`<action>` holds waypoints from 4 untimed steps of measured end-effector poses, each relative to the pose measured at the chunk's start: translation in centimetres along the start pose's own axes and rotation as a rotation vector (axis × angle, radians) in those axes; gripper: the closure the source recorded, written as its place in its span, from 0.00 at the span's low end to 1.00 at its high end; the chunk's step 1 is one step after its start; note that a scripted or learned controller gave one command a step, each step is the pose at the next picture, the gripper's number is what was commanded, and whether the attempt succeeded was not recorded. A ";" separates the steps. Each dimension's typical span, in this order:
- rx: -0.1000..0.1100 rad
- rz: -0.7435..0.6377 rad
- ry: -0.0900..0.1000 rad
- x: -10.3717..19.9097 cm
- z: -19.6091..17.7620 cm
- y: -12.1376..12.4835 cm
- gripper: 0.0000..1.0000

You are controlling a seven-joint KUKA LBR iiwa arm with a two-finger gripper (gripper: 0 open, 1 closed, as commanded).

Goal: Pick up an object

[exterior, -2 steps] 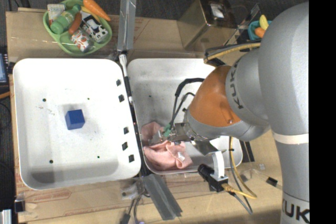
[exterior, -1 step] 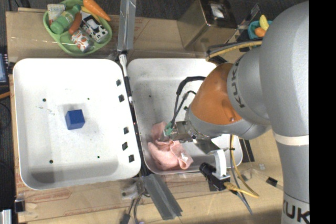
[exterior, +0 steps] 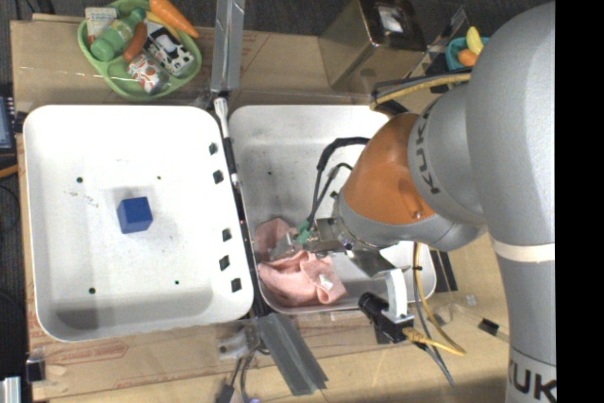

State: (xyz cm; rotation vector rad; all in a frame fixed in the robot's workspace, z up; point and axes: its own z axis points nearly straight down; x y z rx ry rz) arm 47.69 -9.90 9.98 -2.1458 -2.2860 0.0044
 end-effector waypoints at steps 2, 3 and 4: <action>0.003 -0.005 0.001 0.0 -0.9 0.0 0.00; -0.004 0.155 -0.002 0.3 0.9 1.8 0.00; -0.002 0.096 0.000 0.0 0.8 6.8 0.00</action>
